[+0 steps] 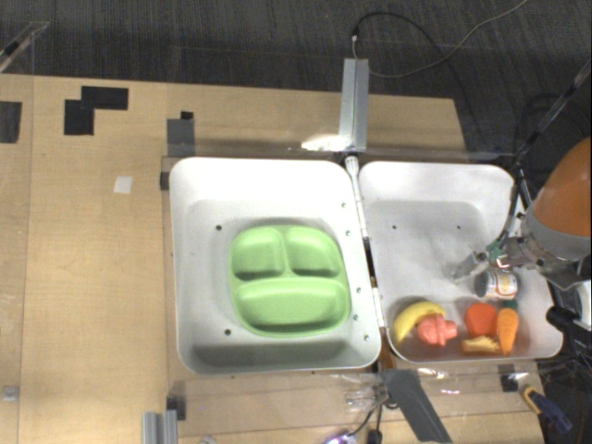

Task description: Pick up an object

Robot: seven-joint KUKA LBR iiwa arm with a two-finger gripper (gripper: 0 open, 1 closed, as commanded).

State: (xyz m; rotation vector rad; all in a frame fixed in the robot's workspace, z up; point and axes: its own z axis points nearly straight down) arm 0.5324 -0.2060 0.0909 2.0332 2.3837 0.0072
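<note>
Near edge of the counter [83, 322]: light wood, with a grey bracket and loose cables at the front between the two bins.

Right bin [435, 202], front strip: a cluster of toy foods lies along the near wall. Left to right: yellow banana [413, 318], pink piece [437, 332] touching the banana, red-orange round piece [480, 318], small yellow-orange piece [480, 344] just in front of it, and an orange carrot-shaped piece [507, 329] at the right end.

Left bin [199, 211]: a green divided plate [289, 278] with three compartments, sitting roughly centred, nothing in its compartments.

Just behind the cluster, right bin: gripper [488, 274] hangs low over the bin floor near the right wall, above the red-orange piece and the carrot. Fingers: cannot tell whether open or closed; metal parts blur together. Nothing is visibly between them. The arm's orange band [566, 197] enters from the right.

Far: a metal post [355, 104] stands behind the seam between bins; a black cable crosses the dark floor.
</note>
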